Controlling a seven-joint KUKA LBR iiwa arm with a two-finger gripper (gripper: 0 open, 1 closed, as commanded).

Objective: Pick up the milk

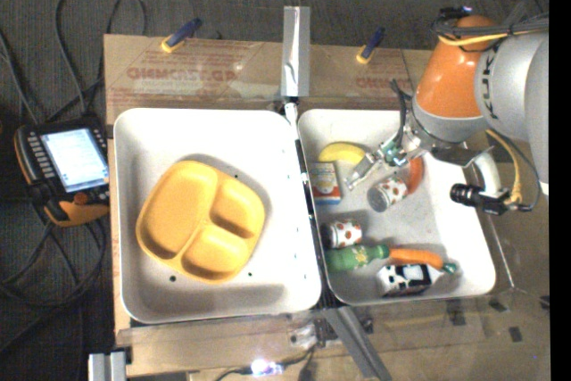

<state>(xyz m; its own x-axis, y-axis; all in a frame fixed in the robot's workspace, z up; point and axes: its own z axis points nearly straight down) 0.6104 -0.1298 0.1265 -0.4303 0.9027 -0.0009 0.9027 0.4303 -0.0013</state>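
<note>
The milk (403,278) is a small black-and-white cow-patterned carton lying at the front of the right bin (464,245), just below an orange carrot (416,256). My gripper (378,161) hangs over the back half of that bin, between a yellow banana (340,153) and a grey can (385,193). It is well behind the milk and apart from it. The grey arm with its orange band (453,85) comes in from the right above it.
A small red-and-blue carton (326,181), a red-and-white can (345,234) and a green bottle (357,259) also lie in the right bin. The left bin (134,138) holds a yellow divided plate (202,219). A handheld pendant (67,161) sits left of the bench.
</note>
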